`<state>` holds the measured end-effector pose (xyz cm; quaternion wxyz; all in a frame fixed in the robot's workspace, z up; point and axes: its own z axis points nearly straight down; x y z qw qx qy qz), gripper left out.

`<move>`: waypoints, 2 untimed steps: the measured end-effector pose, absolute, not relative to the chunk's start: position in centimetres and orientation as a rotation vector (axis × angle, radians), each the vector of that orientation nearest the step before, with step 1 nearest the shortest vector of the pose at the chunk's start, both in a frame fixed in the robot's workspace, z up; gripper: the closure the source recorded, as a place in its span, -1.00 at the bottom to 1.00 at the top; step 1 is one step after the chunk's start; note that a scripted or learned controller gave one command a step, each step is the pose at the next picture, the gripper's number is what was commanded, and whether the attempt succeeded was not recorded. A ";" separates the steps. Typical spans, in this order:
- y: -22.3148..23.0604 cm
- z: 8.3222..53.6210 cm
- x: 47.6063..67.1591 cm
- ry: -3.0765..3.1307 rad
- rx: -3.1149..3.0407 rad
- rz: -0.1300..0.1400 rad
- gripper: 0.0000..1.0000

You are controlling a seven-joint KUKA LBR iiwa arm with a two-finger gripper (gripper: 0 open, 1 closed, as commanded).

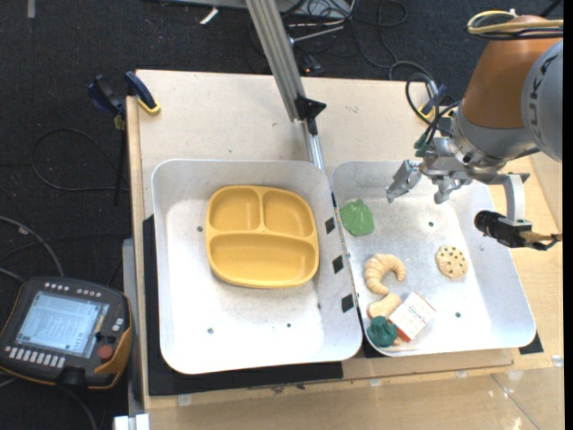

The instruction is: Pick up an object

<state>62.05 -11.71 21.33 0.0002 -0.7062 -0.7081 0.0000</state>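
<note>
The end effector [423, 184] hangs over the back of the right bin [501, 312], its fingers spread wide with nothing between them. Below it lie a green leaf [357, 217], a croissant [384, 271], a cookie [451, 262], a small carton [413, 317] and a dark green lump [383, 331]. A yellow divided plate [262, 236] sits in the left bin [179, 330]

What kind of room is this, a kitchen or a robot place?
Most likely a robot lab, not a kitchen. A robot arm hangs over two white bins, a control tablet lies on the floor among loose cables, and the croissant and cookie look like toys.
</note>
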 end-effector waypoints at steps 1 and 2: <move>-11.7 21.3 62.0 -2.224 -2.218 0.000 -1.00; -11.8 15.4 62.8 -2.220 -2.218 0.006 -1.00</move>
